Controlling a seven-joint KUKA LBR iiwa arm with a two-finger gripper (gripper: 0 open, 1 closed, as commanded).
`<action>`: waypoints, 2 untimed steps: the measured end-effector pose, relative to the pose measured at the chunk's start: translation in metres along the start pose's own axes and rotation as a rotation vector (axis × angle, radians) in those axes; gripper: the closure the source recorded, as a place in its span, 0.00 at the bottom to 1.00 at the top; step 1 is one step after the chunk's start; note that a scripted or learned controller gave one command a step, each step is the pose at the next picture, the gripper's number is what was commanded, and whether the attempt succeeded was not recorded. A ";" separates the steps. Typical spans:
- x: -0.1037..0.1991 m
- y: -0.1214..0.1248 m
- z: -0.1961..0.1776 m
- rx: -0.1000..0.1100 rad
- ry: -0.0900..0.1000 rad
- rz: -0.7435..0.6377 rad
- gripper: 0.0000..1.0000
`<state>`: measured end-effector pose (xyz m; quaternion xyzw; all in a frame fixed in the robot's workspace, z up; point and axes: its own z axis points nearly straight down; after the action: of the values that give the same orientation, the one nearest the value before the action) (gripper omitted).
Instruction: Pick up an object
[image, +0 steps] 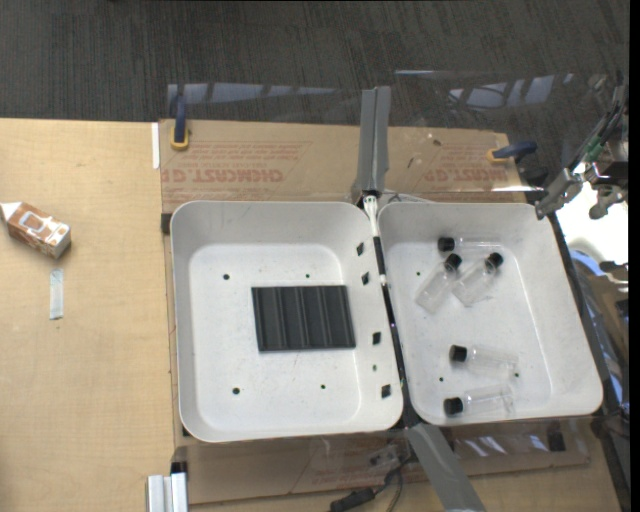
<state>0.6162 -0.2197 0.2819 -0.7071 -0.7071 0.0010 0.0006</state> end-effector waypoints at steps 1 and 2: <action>-0.002 0.018 -0.058 -0.004 -0.003 -0.265 0.00; -0.002 0.044 -0.124 -0.004 -0.003 -0.483 0.00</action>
<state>0.6600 -0.2212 0.4057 -0.5175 -0.8557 0.0005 -0.0015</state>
